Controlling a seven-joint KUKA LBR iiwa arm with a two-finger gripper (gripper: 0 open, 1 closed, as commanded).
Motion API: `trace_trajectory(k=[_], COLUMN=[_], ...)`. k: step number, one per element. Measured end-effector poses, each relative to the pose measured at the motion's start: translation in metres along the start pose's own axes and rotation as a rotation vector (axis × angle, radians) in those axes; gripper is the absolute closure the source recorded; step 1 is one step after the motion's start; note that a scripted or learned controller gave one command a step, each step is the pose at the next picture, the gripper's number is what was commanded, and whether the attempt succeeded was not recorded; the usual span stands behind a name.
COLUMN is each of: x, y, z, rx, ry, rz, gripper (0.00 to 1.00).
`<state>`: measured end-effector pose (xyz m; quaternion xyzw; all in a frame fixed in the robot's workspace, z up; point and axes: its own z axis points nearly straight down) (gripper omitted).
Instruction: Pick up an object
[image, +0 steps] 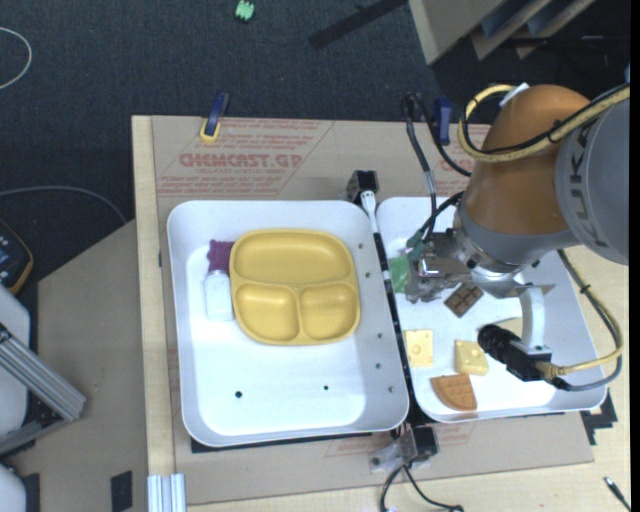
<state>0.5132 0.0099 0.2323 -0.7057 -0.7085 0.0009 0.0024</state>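
- The grey arm with the orange band (520, 160) is seen over the right white plastic bin (570, 385), and its two-finger gripper (432, 275) is lowered near the left wall of this bin.
- It cannot be told whether the gripper is open or closed, or whether something is gripped.
- A small green block (400, 274) is seen just left of the gripper, very close to it; contact cannot be confirmed.
- A brown rectangular piece (462, 299) lies just right of the gripper and below it in the view, with its long axis slanted, from lower left to upper right.
- Below the gripper, well apart, a yellow cheese-like square with holes (420, 348), a yellow wedge (470, 357) and an orange-brown rounded slice (455, 391) are found.
- Far left of the gripper, in the left white bin (290, 420), a yellow divided plastic plate (295, 285) is placed, with a purple thing (219, 254) and a white thing (217, 296) at its left edge.
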Motion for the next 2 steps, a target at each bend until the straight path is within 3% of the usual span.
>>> trace_trajectory(k=[1,2], x=[0.022,0.004], y=[-0.024,-0.018], z=[0.012,0.015], rx=[0.001,-0.004], ry=[0.0,-0.002], rz=[0.002,0.006], gripper=[1.0,1.0])
